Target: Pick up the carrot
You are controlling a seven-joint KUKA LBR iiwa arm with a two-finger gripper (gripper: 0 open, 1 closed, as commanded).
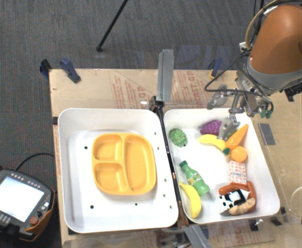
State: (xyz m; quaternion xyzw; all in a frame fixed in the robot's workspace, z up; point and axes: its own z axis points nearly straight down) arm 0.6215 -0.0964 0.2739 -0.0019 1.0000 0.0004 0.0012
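Carrot [238,136] lies tilted near far right edge of right bin [267,172], between banana [213,141] and bin wall, orange [239,154] touching its lower end. Tool [228,129] poised just left of carrot, likely lining up grasp; open or closed, cannot tell.

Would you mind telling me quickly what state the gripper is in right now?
Gripper: low in the right bin, right beside the carrot; whether it is open, shut or gripping cannot be told from this view.
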